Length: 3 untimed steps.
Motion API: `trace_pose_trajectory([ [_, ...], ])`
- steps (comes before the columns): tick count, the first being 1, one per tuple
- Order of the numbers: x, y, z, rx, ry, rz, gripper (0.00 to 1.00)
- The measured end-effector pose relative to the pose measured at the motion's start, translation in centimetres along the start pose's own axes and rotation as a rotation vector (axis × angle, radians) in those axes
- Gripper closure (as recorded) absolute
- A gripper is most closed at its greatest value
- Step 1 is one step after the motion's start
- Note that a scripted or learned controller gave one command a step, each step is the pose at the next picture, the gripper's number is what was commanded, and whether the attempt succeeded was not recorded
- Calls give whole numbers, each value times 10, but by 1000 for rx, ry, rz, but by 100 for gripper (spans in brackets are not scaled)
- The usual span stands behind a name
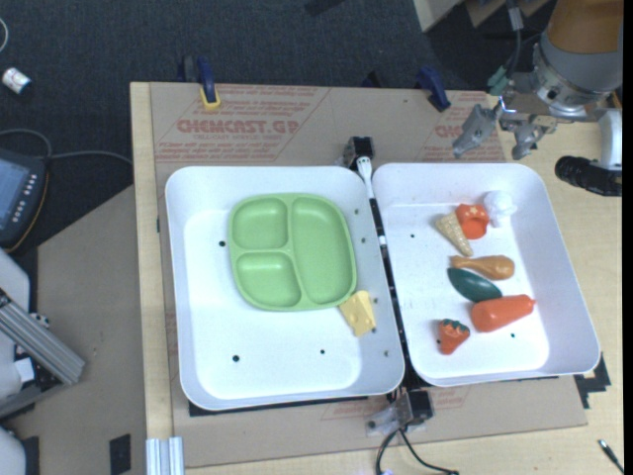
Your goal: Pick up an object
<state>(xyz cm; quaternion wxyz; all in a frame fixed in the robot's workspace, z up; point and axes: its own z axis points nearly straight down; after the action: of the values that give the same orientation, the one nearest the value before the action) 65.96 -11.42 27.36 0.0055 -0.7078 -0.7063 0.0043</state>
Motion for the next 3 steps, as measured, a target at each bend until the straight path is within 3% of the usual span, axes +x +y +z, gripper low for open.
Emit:
trace_pose_trajectory([
  [1,0,2,-8,-13,-2,-2,0],
  [3,-13,-1,90,-7,-1,-1,0],
])
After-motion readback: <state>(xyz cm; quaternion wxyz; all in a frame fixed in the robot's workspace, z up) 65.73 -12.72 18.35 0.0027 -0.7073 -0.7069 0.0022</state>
